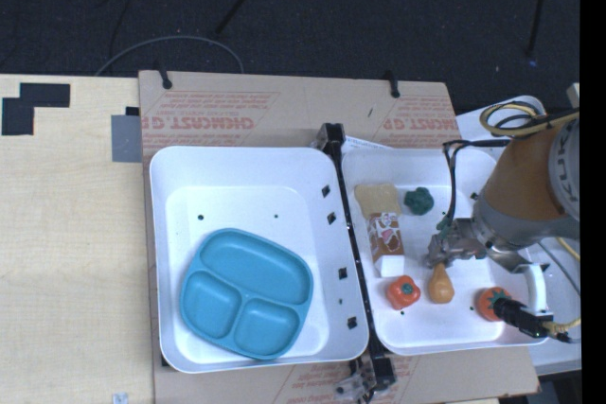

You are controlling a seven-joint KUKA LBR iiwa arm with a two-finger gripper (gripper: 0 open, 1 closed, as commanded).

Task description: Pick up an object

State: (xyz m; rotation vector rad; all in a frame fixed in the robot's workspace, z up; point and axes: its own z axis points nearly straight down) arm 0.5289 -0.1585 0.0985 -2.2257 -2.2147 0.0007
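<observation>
My gripper (447,248) hangs low in the right bin (464,336), just above a tan pear-shaped object (440,285). Left of that object lies a red-orange pepper-like toy (402,291), with a small white block (391,265) above it. A brown snack packet (385,235) and a tan bread-like piece (377,197) lie along the bin's left side. A dark green lump (418,200) sits near the bin's back, up and left of the gripper. An orange toy (490,303) rests at the front right, beside a black part of the arm.
The left bin (189,175) holds a blue three-compartment plate (247,292). A black divider (346,241) runs between the bins. Cables (511,116) loop behind the arm at the right. Cardboard (284,114) lies under both bins.
</observation>
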